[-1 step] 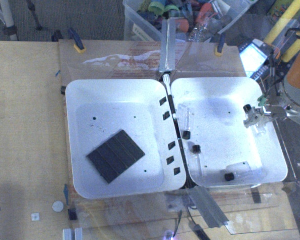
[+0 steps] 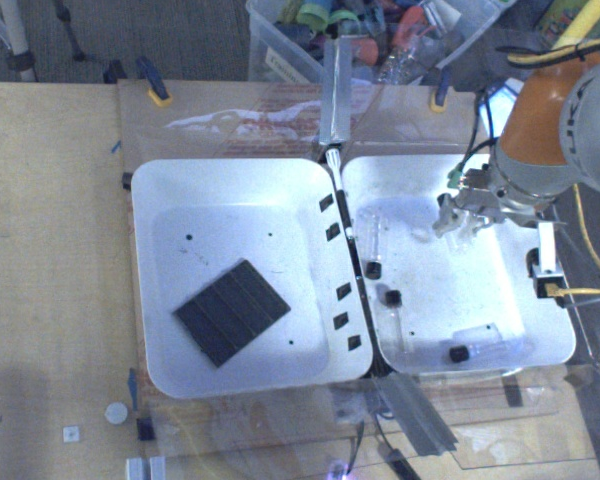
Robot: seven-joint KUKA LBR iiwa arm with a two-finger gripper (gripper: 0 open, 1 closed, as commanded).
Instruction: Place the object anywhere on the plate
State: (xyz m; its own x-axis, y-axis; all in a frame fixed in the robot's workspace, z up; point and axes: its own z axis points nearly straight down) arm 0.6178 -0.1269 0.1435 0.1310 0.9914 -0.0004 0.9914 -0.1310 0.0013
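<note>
Tubes of clear plastic with black caps lie in the right bin (image 2: 445, 288), three that can be made out. The divider tube (image 2: 373, 240) is at 9 o'clock on the bin floor, just beside the centre wall. Its long axis runs 12 to 6, with the cap at the 6 o'clock end. The middle tube (image 2: 391, 297) sits just at 5 o'clock of it. Its cap is plain, but its clear body melts into the white floor, so its heading cannot be told. The front tube (image 2: 480, 350) lies at 6 o'clock of the bin near the front wall, long axis 9 to 3, cap at the 9 o'clock end.

The gripper (image 2: 452, 220) hangs over the bin's 1 o'clock part, well apart from all three tubes. Glare and blur hide whether it is spread or pressed together.

The plate (image 2: 232, 311), a dark grooved square, lies flat in the left bin (image 2: 230, 208), turned so its corners point roughly to 12, 3, 6 and 9. Bare white floor surrounds it on every side, widest toward 12 o'clock. Small black tabs (image 2: 333, 232) line that bin's 3 o'clock wall. Beyond the bins at 12 o'clock, a clear crate of coloured toys (image 2: 380, 8) is cut off by the top edge.
</note>
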